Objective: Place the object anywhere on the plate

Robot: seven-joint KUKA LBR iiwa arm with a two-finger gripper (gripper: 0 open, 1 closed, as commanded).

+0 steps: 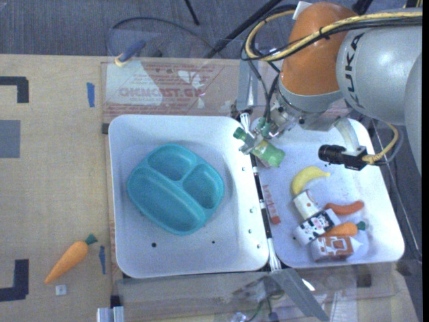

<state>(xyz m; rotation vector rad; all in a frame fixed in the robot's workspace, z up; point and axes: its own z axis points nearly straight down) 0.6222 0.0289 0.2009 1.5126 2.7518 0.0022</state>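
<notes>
Green toy piece sits at the far left corner of the right bin, touching our pincer; we cannot tell whether the pincer pinches it. We judge it light, stiff and smooth plastic, best gripped across its round body. Left, the teal plate waits in the left bin.
</notes>
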